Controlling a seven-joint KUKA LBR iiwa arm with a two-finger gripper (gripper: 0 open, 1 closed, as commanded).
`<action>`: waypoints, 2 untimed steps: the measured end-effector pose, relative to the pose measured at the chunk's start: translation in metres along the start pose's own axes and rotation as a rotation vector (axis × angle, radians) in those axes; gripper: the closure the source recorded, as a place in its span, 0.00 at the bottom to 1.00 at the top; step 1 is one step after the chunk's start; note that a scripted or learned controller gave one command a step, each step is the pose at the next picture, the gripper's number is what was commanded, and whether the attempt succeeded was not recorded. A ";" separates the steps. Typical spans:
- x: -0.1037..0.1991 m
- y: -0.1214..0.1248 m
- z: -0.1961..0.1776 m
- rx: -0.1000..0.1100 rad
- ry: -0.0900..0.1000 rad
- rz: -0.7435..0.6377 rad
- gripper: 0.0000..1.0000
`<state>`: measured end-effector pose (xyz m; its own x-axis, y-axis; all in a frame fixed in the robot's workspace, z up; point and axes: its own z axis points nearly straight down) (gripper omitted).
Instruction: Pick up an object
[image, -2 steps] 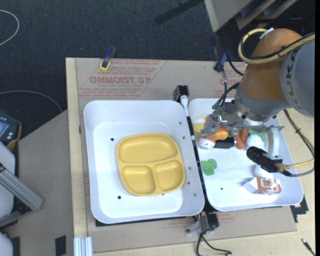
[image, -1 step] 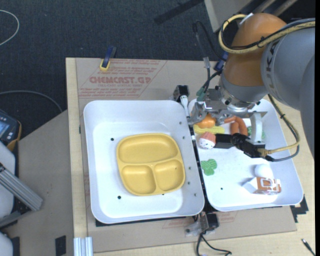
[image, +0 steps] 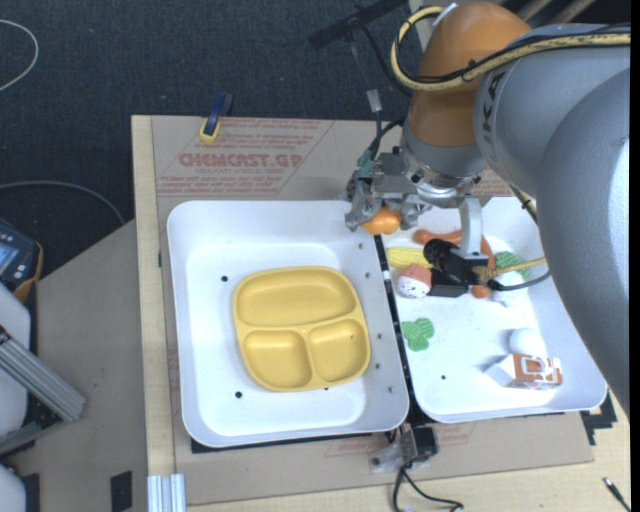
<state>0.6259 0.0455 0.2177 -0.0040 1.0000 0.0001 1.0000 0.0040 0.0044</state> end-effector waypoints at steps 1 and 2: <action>0.029 0.035 0.002 0.000 0.001 0.000 1.00; 0.032 0.020 -0.008 0.006 0.000 0.004 1.00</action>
